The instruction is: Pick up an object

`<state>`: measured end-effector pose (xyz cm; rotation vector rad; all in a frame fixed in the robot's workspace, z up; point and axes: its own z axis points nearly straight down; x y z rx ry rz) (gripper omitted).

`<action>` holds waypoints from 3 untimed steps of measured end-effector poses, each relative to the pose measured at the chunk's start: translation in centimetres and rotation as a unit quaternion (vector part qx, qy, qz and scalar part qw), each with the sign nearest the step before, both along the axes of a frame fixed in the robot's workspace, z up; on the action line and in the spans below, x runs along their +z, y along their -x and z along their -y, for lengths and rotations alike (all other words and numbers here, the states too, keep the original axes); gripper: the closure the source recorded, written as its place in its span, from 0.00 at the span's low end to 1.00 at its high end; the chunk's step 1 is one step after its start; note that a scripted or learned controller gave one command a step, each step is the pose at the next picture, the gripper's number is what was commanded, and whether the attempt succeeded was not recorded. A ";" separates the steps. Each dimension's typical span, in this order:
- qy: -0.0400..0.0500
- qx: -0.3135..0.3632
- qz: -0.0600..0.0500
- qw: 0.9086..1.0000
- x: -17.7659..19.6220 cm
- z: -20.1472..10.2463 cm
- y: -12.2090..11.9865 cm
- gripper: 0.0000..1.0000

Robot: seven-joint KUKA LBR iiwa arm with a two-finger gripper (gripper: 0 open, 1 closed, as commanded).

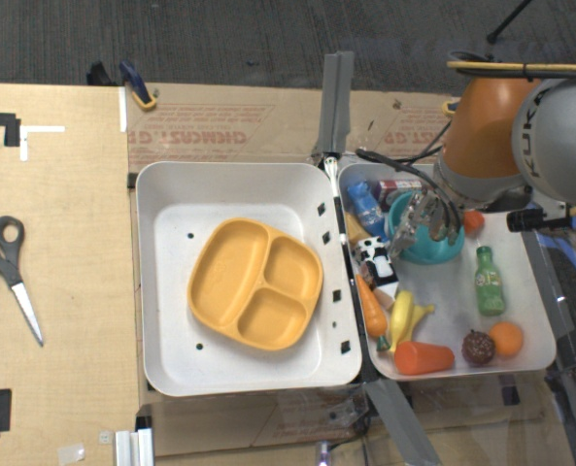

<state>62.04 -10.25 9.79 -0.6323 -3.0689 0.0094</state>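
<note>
The gripper point(425, 223) hangs over the teal bowl point(433, 244), which lies at 5 o'clock; finger state I cannot tell.

Place: robot lab test bench.
Signs: grey and orange arm point(521, 129) at right; two white bins point(156, 289) on cardboard point(220, 124); scissors point(11, 270) at left; black tape marks point(1, 124).

The arm point(550, 134) is built of rounded grey shells, with a broad glossy orange band near the wrist and part of the dark KUKA lettering on the grey housing. Thin black cables loop along it. The tool point(425, 219) is a small cluster of grey metal parts.
</note>
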 end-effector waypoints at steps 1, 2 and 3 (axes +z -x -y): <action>0.000 -0.067 0.012 0.998 0.2 3.2 11.5 0.00; 0.002 -0.117 0.017 0.993 0.3 -0.5 6.6 0.00; -0.008 -0.119 -0.004 0.993 -0.2 3.7 0.5 0.00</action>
